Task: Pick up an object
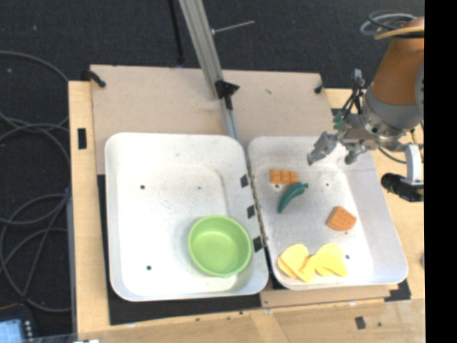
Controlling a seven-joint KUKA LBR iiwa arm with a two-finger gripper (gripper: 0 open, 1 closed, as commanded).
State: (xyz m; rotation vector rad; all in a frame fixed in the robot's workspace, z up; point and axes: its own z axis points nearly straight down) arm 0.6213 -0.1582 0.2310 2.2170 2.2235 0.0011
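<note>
My hand [335,151] hangs over the far right part of the right bin [378,213], its two fingers [320,149] spread apart with nothing between them. My arm comes in from the right, the orange band sitting above the wrist.

Below and to the left of my hand, on the bin floor, lies a small orange waffle-like block [283,177], and just beside it, touching or nearly so, a dark green pepper-shaped piece [291,195] lying at a slant. Both are near my hand but clear of the fingers. Farther toward the near side, an orange wedge [341,219] rests by itself, roughly under my hand's line but well apart from it. At the near edge of the same bin sits a pile of yellow pieces [312,261], overlapping one another.

The left bin [143,163] holds a green bowl [219,245], upright, in its near right corner, well away from my hand. Both bins rest side by side on the tabletop [171,98].
</note>
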